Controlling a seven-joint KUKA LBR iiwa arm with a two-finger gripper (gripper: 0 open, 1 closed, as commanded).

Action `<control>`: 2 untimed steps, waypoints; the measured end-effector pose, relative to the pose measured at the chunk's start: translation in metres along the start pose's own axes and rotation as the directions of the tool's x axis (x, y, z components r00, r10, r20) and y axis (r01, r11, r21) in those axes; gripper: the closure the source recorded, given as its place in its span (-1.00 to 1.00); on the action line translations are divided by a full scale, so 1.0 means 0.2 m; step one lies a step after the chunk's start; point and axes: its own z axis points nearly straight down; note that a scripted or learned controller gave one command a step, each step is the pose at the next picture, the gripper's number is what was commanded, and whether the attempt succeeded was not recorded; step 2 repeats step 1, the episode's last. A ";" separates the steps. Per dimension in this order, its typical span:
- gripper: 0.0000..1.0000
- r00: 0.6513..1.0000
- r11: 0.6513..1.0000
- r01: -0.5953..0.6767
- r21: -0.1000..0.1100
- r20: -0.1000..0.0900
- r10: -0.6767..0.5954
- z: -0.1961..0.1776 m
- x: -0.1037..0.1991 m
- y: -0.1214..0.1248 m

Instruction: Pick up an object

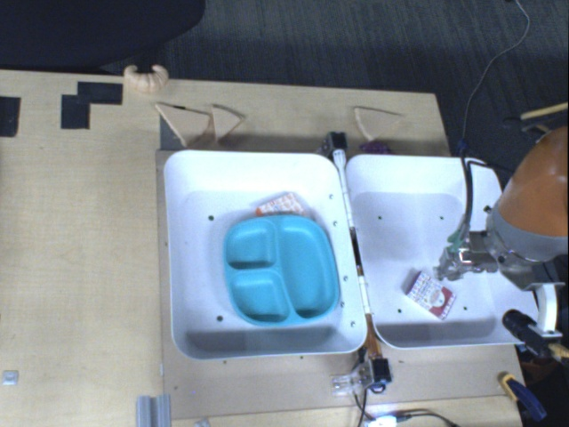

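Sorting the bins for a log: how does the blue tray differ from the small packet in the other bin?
The blue tray is large and plain turquoise with three compartments; the small packet is tiny, flat, red and white. The tray fills the left bin; the packet lies in the right bin, beside the gripper. Both lie flat.

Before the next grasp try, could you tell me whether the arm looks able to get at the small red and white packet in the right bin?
Probably yes: the gripper hangs just above the packet, and nothing lies on it.

My claw [455,263] looks like bare metal; the blue tray [281,269] is smooth matt plastic, the counter [80,238] pale matt wood.
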 end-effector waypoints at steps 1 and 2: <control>1.00 1.000 1.000 0.004 -0.002 -0.003 -0.004 -0.11 0.41 0.27; 1.00 1.000 1.000 0.004 -0.002 -0.003 -0.004 -0.11 0.41 0.27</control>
